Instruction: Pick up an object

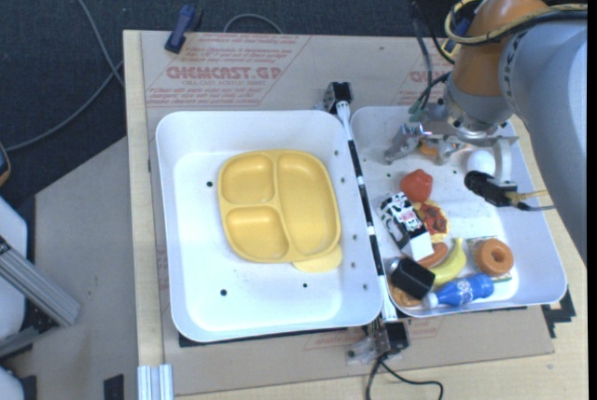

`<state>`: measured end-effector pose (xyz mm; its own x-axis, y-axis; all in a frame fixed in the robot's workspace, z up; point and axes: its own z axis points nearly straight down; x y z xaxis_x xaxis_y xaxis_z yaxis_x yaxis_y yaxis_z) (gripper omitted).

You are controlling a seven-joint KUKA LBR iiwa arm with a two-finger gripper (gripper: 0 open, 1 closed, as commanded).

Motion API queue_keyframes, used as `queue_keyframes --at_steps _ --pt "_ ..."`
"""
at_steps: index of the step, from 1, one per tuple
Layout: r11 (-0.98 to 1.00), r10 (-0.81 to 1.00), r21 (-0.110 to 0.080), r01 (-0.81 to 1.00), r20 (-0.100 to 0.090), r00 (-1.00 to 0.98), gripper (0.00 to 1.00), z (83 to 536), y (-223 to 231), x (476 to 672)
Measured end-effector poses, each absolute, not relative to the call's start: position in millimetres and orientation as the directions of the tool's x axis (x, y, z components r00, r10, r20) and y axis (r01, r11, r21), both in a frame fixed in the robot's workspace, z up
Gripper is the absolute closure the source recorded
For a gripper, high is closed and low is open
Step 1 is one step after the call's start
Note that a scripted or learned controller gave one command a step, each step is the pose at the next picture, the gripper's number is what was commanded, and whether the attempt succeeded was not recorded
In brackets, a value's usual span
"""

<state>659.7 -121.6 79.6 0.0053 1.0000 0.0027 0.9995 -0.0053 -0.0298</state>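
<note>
The grey robot arm with the orange band (pixel 504 44) reaches over the white bin on the right (pixel 546 244). Its gripper (pixel 438 139) hangs low near the far end of that bin. I cannot tell how its jaws stand, because the wrist hides them from above. Nothing can be seen held in them.

The toys lie in a pile toward the near end of the bin. The closest to the jaws is a small red round toy (pixel 417 184), just in front of them. Past it are a black-and-white cow-patterned toy (pixel 401 213), a yellow plastic banana (pixel 451 260), an orange ring like a doughnut (pixel 493 255) and a blue plastic bottle (pixel 464 291).

The white bin on the left (pixel 187 230) holds a yellow plastic tray with three parts (pixel 278 204), well away from the jaws.

I think the job has hardly begun. No toy is lifted yet. Reaching, grabbing and lifting are all left.
</note>
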Motion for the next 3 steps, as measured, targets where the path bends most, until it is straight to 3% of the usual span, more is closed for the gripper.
queue_keyframes --at_steps 1,2,3 --pt "-0.005 1.000 -0.031 1.000 -0.002 0.005 1.00 89.7 -123.5 659.3" --pt "-0.005 1.000 -0.030 1.000 -0.002 0.005 0.00 90.1 -123.1 659.8" --pt "-0.004 1.000 -0.025 1.000 0.002 0.004 0.00 80.6 -123.4 661.1"
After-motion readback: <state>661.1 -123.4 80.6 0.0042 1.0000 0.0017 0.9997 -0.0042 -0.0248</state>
